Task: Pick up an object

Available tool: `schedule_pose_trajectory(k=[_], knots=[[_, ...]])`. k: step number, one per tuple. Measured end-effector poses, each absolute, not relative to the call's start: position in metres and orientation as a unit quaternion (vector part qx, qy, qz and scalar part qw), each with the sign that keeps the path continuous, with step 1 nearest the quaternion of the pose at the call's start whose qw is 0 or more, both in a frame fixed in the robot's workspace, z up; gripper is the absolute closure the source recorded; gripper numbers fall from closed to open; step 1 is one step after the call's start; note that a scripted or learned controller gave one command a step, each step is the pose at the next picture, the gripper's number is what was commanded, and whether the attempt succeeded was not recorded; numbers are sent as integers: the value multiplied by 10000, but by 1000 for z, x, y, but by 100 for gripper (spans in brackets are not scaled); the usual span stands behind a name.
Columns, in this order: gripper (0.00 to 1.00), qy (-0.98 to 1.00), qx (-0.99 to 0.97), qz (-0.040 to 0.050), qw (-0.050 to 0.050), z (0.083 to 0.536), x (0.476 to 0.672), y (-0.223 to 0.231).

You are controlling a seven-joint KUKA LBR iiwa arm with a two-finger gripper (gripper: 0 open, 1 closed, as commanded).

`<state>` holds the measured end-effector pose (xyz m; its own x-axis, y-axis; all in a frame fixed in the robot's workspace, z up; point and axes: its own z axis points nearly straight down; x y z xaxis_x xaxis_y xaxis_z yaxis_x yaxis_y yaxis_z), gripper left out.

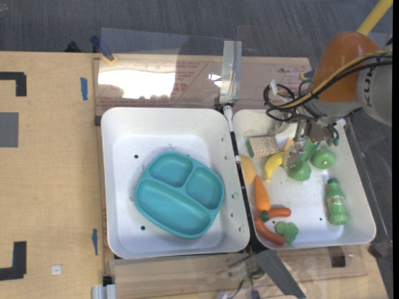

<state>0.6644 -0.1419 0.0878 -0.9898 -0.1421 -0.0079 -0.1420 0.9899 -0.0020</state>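
I see the two-finger gripper (303,147) low in the right white bin (356,229), just above a round green plastic fruit (299,170), yellow toy banana (274,164) beside it, finger spacing I cannot tell, teal divided plate (179,194) in the left bin (118,167)

Both white bins (118,185) look like smooth moulded plastic with a soft sheen, and the teal divided plate (179,194) in the left one is matt plastic. Right of that plate, the green bottle (336,201), carrot (262,195) and banana (273,164) look like glossy toy plastic. The bench (47,167) is pale, matt wood.
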Motion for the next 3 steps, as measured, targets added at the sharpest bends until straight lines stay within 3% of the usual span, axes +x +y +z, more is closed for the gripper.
schedule_pose_trajectory(k=[1,2,3], knots=[[0,9986,-535,-6,-2,89,667,-93],[0,9997,-247,-11,51,90,562,-126],[0,10000,83,2,38,89,663,-157]])
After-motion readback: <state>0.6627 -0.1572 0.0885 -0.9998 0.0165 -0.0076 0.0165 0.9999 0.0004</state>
